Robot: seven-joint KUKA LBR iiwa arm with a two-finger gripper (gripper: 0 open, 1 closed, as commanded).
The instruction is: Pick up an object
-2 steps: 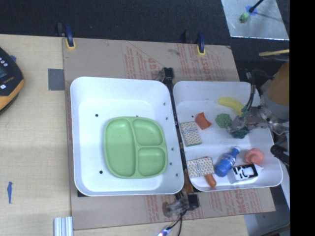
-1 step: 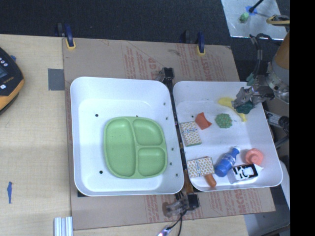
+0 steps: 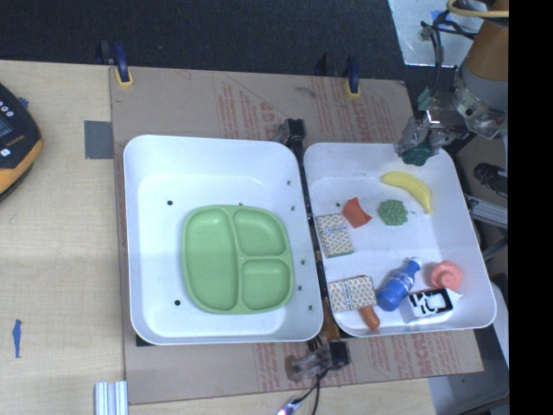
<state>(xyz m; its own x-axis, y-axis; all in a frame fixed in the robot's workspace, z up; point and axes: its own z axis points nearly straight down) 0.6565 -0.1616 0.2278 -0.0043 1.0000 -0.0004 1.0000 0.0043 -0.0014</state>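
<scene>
On the worktop (image 3: 60, 258) sit two white bins; the left bin (image 3: 143, 167) holds a stiff green divided plate (image 3: 237, 258), too broad for an easy pinch. The right bin (image 3: 467, 318) carries the smaller pieces — a yellow banana (image 3: 409, 187), likely light, smooth and best taken across its middle, a blue bottle (image 3: 396, 287), two patterned blocks (image 3: 333, 234), a green knobbly lump (image 3: 393, 212). The claw (image 3: 418, 148) hovers at that bin's far rim with something dark green (image 3: 417, 155) at its tip — whether gripped cannot be told.
</scene>
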